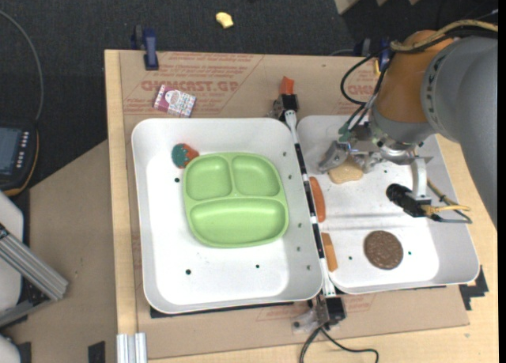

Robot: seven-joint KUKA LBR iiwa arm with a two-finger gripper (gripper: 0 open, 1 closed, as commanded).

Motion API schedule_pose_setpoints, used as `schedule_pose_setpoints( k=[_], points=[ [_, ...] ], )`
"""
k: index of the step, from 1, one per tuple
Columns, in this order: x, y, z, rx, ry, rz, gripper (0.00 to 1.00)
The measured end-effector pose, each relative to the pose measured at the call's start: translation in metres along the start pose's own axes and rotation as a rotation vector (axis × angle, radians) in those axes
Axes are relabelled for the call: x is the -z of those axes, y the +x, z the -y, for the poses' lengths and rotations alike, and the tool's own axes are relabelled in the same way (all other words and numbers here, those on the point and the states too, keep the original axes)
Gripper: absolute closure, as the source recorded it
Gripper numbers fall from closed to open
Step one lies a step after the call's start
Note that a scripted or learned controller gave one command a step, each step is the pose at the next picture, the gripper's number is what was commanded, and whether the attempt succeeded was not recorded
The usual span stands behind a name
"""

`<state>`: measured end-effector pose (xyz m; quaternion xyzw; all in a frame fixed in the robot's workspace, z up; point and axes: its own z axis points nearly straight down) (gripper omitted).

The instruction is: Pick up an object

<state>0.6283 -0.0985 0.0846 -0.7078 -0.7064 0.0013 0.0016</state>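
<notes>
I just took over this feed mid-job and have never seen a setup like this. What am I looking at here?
One fixed camera looks down at a slant on a bench. The grey-and-orange robot arm reaches in from the right; its gripper hangs over a pale tan lump in the right bin. That bin also holds a brown disc and two orange sticks along its left wall. The left bin holds a green divided plate and a small red-and-teal ball. Whether anything is gripped cannot be told.
</notes>
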Motion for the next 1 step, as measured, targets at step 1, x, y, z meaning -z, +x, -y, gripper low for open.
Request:
schedule_pose_setpoints(
  k=[1],
  points=[
    [0.0122, 0.0009, -0.0033, 0.002, -0.009, 0.001, 1.0]
  ],
)
